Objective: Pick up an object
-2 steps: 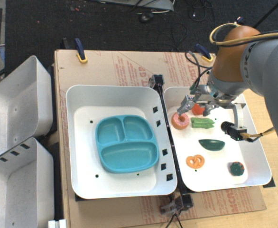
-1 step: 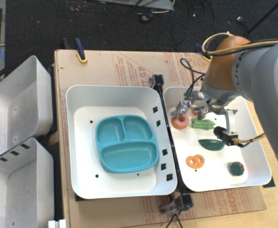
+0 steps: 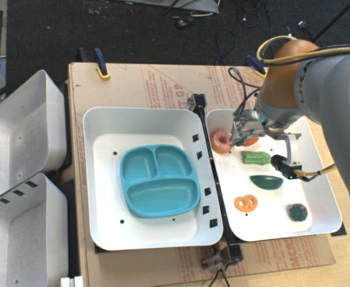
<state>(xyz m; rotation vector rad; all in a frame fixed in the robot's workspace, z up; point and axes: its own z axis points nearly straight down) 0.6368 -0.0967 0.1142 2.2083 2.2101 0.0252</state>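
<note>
My gripper (image 3: 242, 135) hangs low over the back left of the right bin (image 3: 318, 160). It sits between a pink donut (image 3: 221, 142) on its left and a small red item (image 3: 252, 140) on its right, which it partly hides. Just in front lies a green block (image 3: 255, 157). A dark teal leaf-shaped piece (image 3: 266, 182), an orange pretzel (image 3: 245, 203) and a dark green ball with red spots (image 3: 298, 211) lie nearer the front. I see nothing lifted off the bin floor.
The left bin (image 3: 97, 130) holds a blue divided plate (image 3: 160, 180). A black divider with clips (image 3: 208, 160) runs between the bins. More white bins (image 3: 20, 130) stand at the far left. A black cable plug (image 3: 285, 166) dangles from the wrist over the right bin.
</note>
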